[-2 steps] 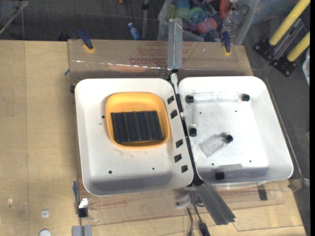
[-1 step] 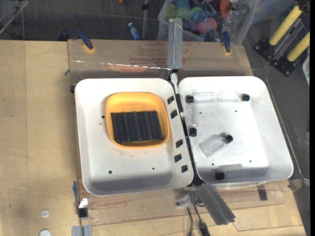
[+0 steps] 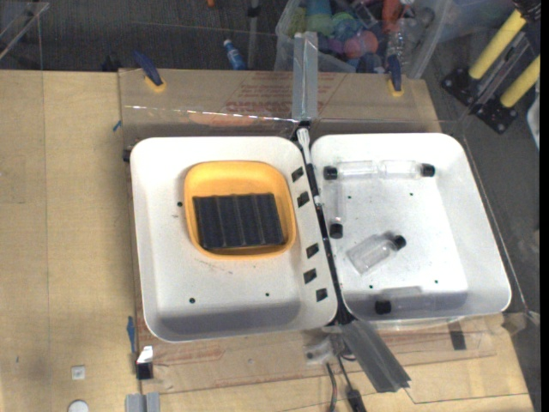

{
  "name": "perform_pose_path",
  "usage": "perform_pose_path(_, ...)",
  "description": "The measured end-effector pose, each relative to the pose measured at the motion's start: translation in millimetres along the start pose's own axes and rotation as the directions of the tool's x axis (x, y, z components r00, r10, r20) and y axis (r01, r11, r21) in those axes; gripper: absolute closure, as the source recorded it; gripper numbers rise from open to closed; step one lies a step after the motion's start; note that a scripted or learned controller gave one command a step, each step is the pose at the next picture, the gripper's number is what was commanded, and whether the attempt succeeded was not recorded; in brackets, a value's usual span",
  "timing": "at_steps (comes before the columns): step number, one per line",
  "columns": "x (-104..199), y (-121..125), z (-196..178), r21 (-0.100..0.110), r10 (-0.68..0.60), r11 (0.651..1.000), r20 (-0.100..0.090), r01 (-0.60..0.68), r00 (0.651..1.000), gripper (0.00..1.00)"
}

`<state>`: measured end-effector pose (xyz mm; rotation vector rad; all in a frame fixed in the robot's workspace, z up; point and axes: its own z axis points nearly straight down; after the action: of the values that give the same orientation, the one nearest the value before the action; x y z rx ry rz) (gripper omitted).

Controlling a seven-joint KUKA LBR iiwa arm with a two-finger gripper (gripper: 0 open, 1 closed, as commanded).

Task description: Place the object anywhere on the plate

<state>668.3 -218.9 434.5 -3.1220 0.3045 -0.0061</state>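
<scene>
Two bins sit on the worktop (image 3: 51,187). Left bin (image 3: 154,299) holds an orange plate (image 3: 197,178) with a ribbed black block (image 3: 238,221) on it. Right bin (image 3: 446,273) holds clear bottles: one (image 3: 374,251) mid-bin, another (image 3: 377,170) along its far wall.

bins (image 3: 163,307): white plastic, smooth, faint sheen | plate (image 3: 199,178): orange plastic, glossy rim | ribbed block (image 3: 238,221) on plate: dark, matt | small bottle (image 3: 374,251): clear plastic, black cap | long tube (image 3: 377,170): clear, black-capped ends | bench (image 3: 60,187): pale wood, matt
</scene>
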Motion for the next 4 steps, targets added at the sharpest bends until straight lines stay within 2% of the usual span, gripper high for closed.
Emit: perform_pose_path(4, 0.0, -0.7, 1.9, -0.001, -0.001, 1.0, 0.0, 0.001, 1.0, 1.0)
